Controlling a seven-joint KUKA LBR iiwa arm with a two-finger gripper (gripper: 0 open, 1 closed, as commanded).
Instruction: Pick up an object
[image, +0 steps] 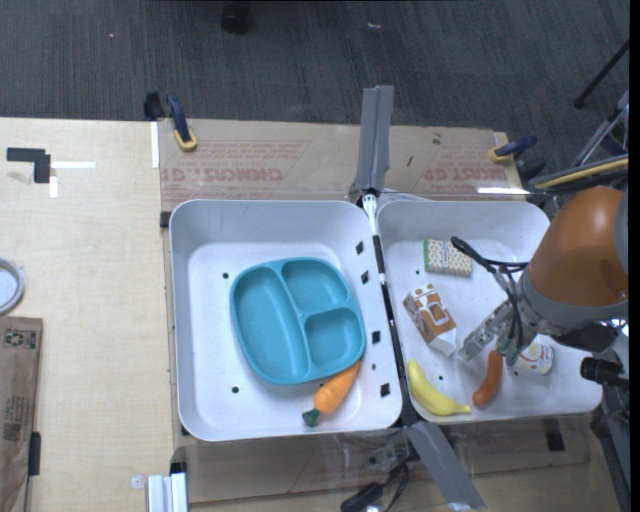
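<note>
Camera view: Two shallow white plastic bins with rounded corners sat side by side on the pale wooden tabletop. The left bin held a smooth, glossy teal divided plate with three compartments; a tapered orange toy carrot with a green stub lay touching the plate's near edge. The right bin held a small flat patterned packet near its far wall, a white and brown printed carton at centre, a curved yellow toy banana by the near wall, a slim reddish-orange sausage-shaped toy, and a small round white cup-like item. My end effector hung low in the right bin between the carton and the sausage-shaped toy, just beside both. I could not tell whether it was open or closed, nor whether it gripped anything.
</note>
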